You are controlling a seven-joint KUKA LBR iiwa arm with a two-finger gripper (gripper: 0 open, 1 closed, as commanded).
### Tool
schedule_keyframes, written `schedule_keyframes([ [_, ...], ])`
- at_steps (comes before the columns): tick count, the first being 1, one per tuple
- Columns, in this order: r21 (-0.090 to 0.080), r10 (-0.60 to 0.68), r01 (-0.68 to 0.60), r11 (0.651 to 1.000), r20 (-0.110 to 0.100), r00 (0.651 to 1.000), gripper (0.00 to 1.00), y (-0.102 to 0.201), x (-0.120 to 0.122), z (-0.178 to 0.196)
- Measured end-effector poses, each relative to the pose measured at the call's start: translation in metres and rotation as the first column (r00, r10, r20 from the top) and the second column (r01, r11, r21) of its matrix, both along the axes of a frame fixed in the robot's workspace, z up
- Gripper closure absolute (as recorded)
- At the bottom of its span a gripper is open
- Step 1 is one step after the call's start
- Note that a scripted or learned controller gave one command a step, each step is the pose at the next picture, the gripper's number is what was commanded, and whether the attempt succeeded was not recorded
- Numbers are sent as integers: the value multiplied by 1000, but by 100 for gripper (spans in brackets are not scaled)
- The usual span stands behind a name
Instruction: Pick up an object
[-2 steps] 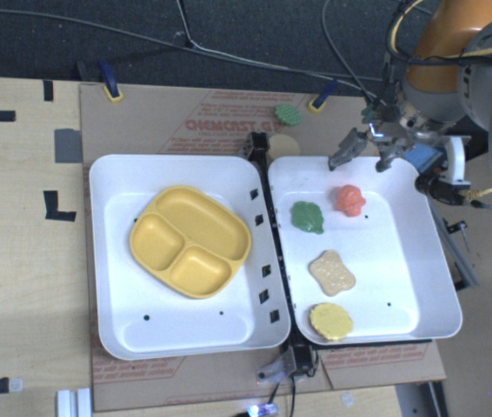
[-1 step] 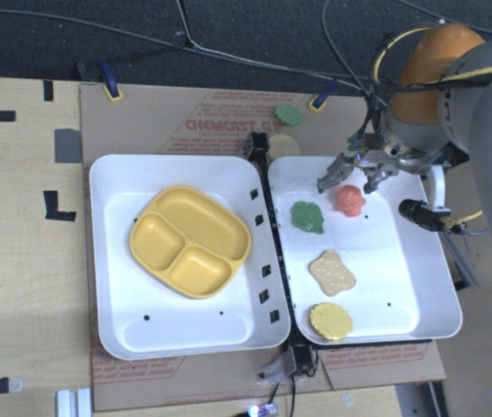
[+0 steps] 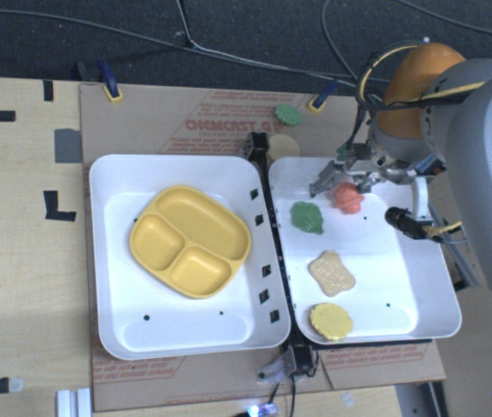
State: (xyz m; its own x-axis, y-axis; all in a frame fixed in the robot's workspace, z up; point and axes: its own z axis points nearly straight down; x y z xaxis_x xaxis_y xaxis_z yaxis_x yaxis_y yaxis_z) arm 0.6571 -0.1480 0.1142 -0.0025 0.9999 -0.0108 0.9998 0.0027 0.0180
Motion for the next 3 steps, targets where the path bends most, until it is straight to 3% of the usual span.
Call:
schedule_keyframes([
  [1, -1, 2, -2, 1000, 10, 1000, 100, 1, 3, 16],
  [2, 10, -1, 1, 1000, -15, 1000, 100, -7, 2, 64],
  [3, 10, 0, 1, 1000, -14, 1000, 100, -14, 2, 124],
])
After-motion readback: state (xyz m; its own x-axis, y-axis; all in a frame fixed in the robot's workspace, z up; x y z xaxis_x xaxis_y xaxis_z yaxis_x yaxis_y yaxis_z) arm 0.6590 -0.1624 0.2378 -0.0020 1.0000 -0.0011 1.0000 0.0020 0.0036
